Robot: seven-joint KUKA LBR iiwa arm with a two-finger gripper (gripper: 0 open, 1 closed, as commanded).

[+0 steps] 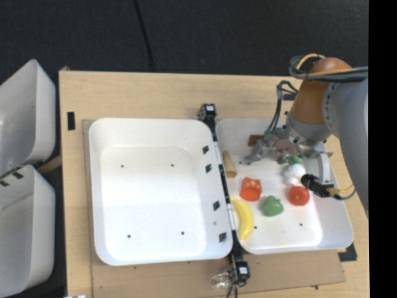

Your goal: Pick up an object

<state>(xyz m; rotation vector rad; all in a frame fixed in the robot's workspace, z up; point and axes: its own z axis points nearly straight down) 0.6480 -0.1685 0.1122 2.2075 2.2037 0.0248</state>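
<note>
My gripper (277, 149) hangs low over the back of the right bin (310, 231), under the orange band of the arm (316, 95). Just in front of it lies a white object (293, 172). A red tomato-like ball (299, 195), a green piece (271, 205) and a red-orange pepper (250, 189) sit in a loose row in the middle of that bin. Against the bin's left wall lie a yellow banana (243, 218) and, further back, a tan wooden stick (229, 164). A small brown piece (255, 140) peeks out beside the gripper.
The left bin (155, 191) is a wide white tray sharing a divider edge with black clips (218, 185). A black cable plug (316, 185) trails from the wrist over the right bin. White containers (22, 123) stand off the bench at left.
</note>
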